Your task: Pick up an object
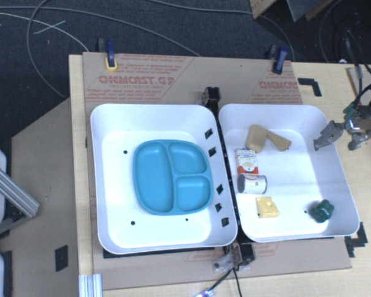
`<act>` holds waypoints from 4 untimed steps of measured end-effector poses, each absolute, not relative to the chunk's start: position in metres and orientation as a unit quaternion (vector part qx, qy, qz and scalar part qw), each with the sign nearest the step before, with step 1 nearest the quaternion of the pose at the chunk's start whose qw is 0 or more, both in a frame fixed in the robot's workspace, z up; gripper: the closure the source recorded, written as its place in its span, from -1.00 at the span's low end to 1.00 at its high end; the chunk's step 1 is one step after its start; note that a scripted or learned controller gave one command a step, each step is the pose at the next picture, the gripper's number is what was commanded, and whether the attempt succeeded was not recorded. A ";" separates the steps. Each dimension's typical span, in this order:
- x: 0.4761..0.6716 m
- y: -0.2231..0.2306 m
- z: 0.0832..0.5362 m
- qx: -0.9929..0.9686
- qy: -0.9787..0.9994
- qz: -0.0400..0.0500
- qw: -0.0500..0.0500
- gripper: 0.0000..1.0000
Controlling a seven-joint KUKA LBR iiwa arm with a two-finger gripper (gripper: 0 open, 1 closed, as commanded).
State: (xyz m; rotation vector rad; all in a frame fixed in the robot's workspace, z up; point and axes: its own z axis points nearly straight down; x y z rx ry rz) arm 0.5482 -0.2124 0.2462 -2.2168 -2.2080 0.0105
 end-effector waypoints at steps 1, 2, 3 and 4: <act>0.551 -0.212 0.254 -0.707 -0.707 0.000 0.000 -1.00; 0.550 -0.221 0.204 -0.707 -0.707 0.001 0.002 -1.00; 0.560 -0.223 0.151 -0.707 -0.707 0.000 0.001 -1.00; 0.562 -0.221 0.109 -0.707 -0.708 0.000 0.002 -1.00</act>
